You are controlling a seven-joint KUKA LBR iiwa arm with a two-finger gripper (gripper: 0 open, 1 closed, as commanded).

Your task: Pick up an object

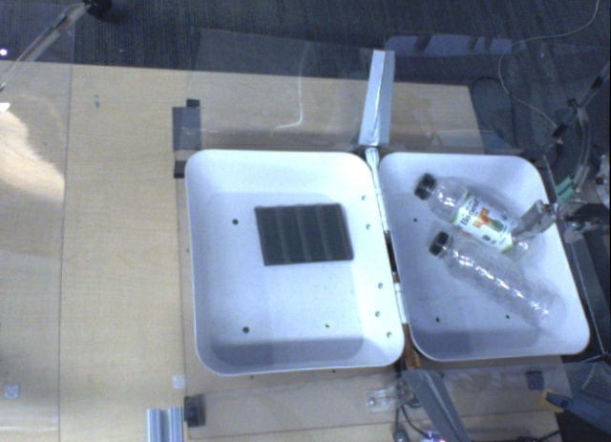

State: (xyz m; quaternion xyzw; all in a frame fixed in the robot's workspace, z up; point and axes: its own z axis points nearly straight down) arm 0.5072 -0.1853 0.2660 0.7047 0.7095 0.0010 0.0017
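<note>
Looking down at the bench, you've got two shallow white bins sitting side by side, basically touching along the middle seam. The left bin [220, 335] holds just a dark ribbed rectangular pad [304, 235], lying flat a bit far of centre, with plenty of bare white floor all round it and none of its edges near the walls. The right bin [449, 340] is the busy one: a clear plastic bottle with a white, orange and green label [470, 211] lies on its side, black cap pointing toward the far-left corner, and a second clear bottle [492, 273] with no label lies just near of it, roughly parallel, its cap to the left and its base close to the near-right wall. The two bottles look like they're just beside each other, maybe touching at the right end, hard to call. The gripper [531, 221] comes in over the right rim and sits low right at the labelled bottle's base end. Honestly can't tell if the jaws are apart or together, it's too small and blurry there. Open room in that bin is mostly the near-left corner and the strip along the left wall; the right side is crowded.
</note>
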